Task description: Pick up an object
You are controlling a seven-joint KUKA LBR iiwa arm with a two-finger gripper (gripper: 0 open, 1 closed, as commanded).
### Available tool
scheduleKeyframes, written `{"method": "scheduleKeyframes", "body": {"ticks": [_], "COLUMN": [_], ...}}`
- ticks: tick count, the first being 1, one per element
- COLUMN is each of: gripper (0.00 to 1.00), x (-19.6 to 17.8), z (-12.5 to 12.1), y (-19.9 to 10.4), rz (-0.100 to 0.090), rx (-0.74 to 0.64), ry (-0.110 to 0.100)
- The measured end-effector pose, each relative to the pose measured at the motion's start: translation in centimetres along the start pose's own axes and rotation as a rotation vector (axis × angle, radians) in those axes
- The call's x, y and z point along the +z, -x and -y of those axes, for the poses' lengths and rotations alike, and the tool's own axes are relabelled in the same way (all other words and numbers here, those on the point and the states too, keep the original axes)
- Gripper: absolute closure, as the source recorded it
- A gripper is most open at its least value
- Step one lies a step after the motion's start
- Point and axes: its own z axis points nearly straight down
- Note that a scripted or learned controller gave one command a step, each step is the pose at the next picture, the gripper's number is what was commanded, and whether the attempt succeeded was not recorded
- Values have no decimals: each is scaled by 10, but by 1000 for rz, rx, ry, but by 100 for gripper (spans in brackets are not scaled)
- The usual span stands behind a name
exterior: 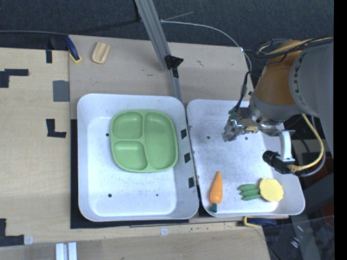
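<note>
In the right bin [217,115], an orange toy carrot [216,187] lies near the front left edge. A green pea pod [249,191] and a round yellow piece [271,189] rest side by side at the front right. My gripper [232,130] hangs over the middle of this bin, well behind the carrot. Nothing shows between its fingers. Their spacing is too small to read.
The left bin [92,156] holds a green divided plate [145,140]. A grey pole [154,26] slants down to the bins' back edge. A tan block [100,52] and a blue-yellow tool [72,49] lie on the bench behind the bins.
</note>
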Motion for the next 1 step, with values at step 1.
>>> {"method": "scheduleKeyframes", "body": {"ticks": [1], "gripper": [100], "x": [-60], "z": [3], "y": [-6], "rz": [0], "rx": [-1], "ry": [1]}}
